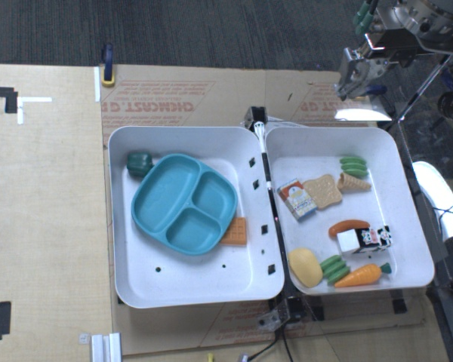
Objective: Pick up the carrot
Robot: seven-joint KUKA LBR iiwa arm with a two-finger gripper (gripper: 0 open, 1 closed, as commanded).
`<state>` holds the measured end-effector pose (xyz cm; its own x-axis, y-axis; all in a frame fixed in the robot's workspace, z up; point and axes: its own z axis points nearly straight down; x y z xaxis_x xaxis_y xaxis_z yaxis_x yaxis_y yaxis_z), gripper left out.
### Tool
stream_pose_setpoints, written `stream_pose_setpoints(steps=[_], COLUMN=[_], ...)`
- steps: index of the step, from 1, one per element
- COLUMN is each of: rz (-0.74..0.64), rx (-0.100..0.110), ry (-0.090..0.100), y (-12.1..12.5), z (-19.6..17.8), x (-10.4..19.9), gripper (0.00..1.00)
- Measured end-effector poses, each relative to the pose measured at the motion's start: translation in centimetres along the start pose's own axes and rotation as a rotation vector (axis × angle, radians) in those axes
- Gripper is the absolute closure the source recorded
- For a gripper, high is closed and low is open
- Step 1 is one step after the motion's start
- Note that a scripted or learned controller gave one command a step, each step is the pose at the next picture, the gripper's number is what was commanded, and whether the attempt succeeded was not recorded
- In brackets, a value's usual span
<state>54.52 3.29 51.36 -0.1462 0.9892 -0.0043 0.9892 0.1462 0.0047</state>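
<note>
Nearest the lens, the right bin (411, 202) held the carrot (360, 276) in its front corner, touching green pods (334, 268). Well behind that bin hovered the gripper (352, 75), grip undeterminable. Descending along the carrot's middle would avoid the pods.

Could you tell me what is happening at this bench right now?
A robot arm is meant to pick up the carrot, but it has not reached it yet. Its gripper hangs above the bench beyond the far right corner of the right bin. The carrot lies untouched near that bin's front edge, beside a green vegetable and a yellow potato-like piece. The left bin holds a blue divided plate.
</note>
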Motion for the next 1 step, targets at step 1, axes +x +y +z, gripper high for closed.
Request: stream_pose_setpoints(steps=[1], rz=[0.001], rx=[0.002], ry=[0.0], y=[0.01], z=[0.06], x=[0.02], gripper=[0.0])
